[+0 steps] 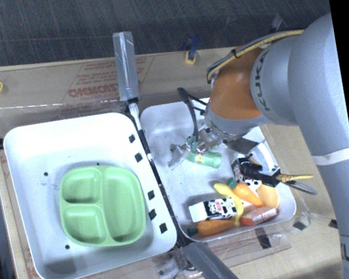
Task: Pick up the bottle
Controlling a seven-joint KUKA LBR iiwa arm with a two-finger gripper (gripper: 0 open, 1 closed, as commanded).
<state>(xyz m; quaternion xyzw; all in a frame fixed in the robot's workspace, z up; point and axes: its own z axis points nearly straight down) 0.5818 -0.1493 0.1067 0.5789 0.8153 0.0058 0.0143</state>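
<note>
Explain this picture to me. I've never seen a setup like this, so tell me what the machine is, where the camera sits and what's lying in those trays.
One camera looks down at a slant on a bench with two white bins. The grey and orange shape at right is a robot arm; its gripper is low in the right bin, right by a small green bottle, its target. Whether it grips the bottle can't be seen. Toy food lies near that bin's front: a carrot, a banana, a small carton. The left bin holds a green divided plate.
</note>
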